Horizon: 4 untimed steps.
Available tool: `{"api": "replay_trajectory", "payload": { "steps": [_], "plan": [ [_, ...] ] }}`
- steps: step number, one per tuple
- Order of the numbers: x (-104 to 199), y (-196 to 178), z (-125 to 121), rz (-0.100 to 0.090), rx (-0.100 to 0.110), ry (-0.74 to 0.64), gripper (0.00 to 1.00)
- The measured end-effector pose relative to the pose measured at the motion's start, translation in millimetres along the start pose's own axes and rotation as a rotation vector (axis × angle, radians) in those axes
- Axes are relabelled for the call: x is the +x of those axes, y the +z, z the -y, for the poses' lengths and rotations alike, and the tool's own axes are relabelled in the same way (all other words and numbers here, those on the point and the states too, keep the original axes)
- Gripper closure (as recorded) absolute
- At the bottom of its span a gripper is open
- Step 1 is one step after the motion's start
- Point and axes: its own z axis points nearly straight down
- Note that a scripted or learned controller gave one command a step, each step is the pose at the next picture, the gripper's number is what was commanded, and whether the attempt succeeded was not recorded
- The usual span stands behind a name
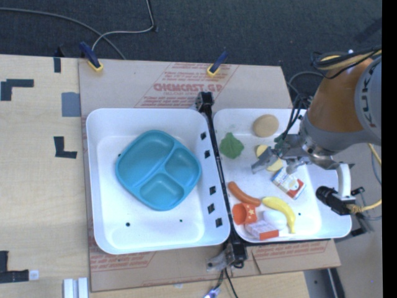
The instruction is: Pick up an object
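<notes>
**Gripper low over the right bin, among the small objects**

The gripper (271, 161) was inside the right bin (310, 231), near its middle, and the grey arm with the orange band (338, 104) reached in from the right. Whether the fingers were open or closed could not be told, because they were small and dark against the objects. A small yellow piece (263, 149) lay just beside them, and a white and red carton (289, 184) was close below. Farther away in this bin lay a green object (231, 146), a tan round object (265, 125), an orange carrot (243, 194), a banana (280, 210) and a red cup (242, 213). A blue divided plate (159, 169) sat in the left bin (102, 185).
</notes>
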Motion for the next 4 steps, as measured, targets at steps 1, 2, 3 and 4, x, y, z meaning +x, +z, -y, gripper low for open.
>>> {"api": "replay_trajectory", "payload": {
  "steps": [1, 2, 3, 4],
  "plan": [
    [-28, 106, -54, 0.002, -0.006, 0.001, 0.0],
    [-29, 96, -54, 0.002, -0.006, 0.001, 1.0],
    [-28, 97, -54, 0.002, -0.005, 0.0, 0.0],
    [-31, 106, -107, 0.002, -0.007, 0.0, 0.0]
  ]
}}
